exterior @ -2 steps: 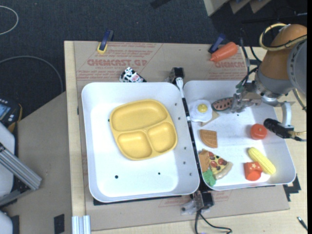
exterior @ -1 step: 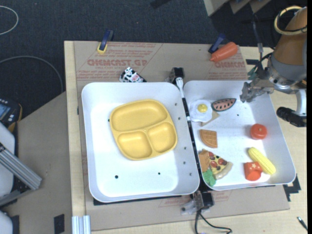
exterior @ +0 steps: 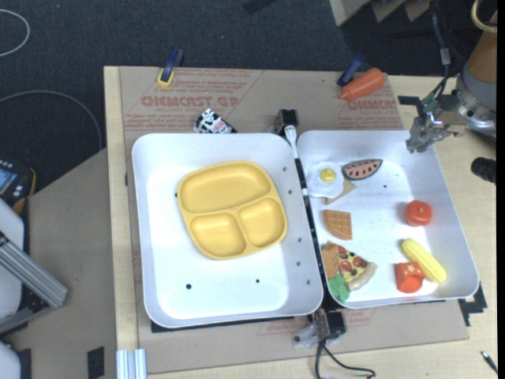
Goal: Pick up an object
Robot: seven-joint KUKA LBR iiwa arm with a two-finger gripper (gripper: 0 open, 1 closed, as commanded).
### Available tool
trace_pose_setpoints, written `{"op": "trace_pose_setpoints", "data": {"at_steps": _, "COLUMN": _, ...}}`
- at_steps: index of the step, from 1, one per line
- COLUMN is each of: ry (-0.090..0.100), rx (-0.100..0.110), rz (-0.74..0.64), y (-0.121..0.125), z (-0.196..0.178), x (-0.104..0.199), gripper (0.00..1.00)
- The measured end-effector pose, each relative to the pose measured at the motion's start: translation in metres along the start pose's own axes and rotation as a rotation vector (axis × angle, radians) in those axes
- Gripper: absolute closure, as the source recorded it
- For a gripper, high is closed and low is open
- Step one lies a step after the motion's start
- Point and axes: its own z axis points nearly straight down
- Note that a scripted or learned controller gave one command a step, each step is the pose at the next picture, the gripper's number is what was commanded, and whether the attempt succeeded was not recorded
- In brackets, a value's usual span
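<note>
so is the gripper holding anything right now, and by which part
Nothing is held. The gripper hovers at the far right corner of the right bin, with no item between its fingers. The nearest toys, the watermelon slice and tomato, lie untouched.

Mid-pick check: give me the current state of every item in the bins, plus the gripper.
Gripper: above right bin's far edge, holding nothing.
Yellow tray: flat, left bin.
Fried egg: flat.
Watermelon slice: flat.
Waffle: flat.
Tomato: free.
Corn: lying.
Pizza slice: flat.
</note>
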Motion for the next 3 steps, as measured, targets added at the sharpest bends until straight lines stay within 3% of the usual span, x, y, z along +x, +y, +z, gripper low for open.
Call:
{"op": "trace_pose_setpoints", "data": {"at_steps": 1, "ry": 0.001, "rx": 0.002, "rz": -0.001, "y": 0.001, "z": -0.016, "x": 0.0, "gripper": 1.0}}
{"op": "trace_pose_setpoints", "data": {"at_steps": 2, "ry": 0.005, "rx": 0.008, "rz": -0.006, "y": 0.008, "z": -0.014, "x": 0.055, "gripper": 1.0}}
{"op": "trace_pose_setpoints", "data": {"at_steps": 3, "ry": 0.006, "rx": 0.01, "rz": -0.005, "y": -0.009, "z": -0.018, "x": 0.107, "gripper": 1.0}}
